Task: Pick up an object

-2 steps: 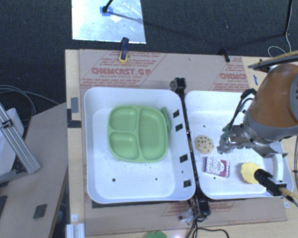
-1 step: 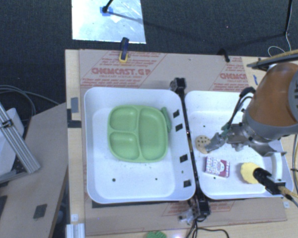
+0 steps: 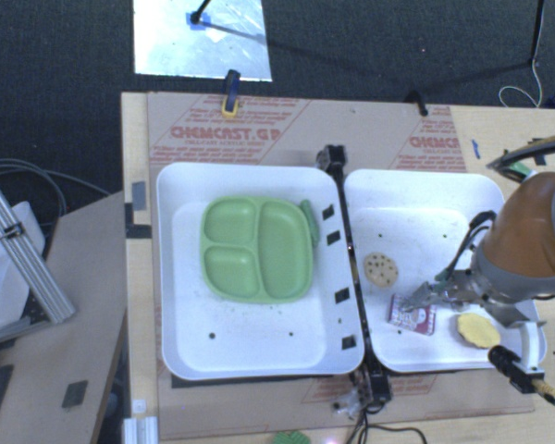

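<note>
The pincer (image 3: 424, 293) sits low in the right bin (image 3: 424, 195), at the end of the grey arm with the orange band (image 3: 534, 235). Its thin fingers look spread open, and nothing is between them. It hangs just above the top right corner of a small red and white packet (image 3: 412, 316). That packet looks like the thing it may try to pick up. I think the grab could go wrong in a few ways. The packet lies flat on the bin floor, so the fingers may slide over the top and close on air. They may also push the packet away and not catch it. The pincer is over a corner and not the middle, so the packet could tip and fall back if it gets lifted. A yellow thing that looks like a soft sponge (image 3: 478, 330) lies just beside the packet, under the arm, and it could get bumped or pinched by mistake. A small round cookie with dark dots (image 3: 381, 268) lies near the packet too, a little up and to the left. The left bin (image 3: 180, 266) holds a green plate with three parts (image 3: 257, 249), well apart from the pincer. Both bins rest side by side on the table (image 3: 296, 128).
</note>
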`<state>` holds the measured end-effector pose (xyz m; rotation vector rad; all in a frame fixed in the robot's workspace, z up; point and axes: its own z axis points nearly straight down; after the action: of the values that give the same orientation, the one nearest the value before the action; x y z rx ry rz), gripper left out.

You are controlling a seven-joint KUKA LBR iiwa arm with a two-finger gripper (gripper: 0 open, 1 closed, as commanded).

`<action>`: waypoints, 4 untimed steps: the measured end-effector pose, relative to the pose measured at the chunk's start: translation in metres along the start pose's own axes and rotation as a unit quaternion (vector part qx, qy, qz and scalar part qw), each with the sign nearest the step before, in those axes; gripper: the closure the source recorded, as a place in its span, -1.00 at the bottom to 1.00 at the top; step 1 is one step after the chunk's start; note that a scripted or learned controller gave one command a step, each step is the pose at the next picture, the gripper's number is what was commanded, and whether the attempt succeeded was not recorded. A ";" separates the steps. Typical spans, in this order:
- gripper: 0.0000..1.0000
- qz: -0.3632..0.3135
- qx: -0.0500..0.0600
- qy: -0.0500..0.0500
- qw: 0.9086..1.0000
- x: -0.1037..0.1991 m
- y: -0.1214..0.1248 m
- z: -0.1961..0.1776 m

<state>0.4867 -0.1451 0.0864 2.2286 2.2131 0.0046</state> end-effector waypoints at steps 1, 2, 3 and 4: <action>-1.00 -0.007 -0.001 -0.001 1.000 0.047 0.001 -0.013; -1.00 -0.007 -0.006 -0.002 1.000 0.058 0.093 -0.001; -1.00 -0.003 -0.001 -0.002 1.000 0.012 0.093 0.002; -1.00 -0.004 0.003 0.000 1.000 0.028 0.046 0.003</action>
<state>0.5329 -0.1171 0.0838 2.2237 2.2241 -0.0020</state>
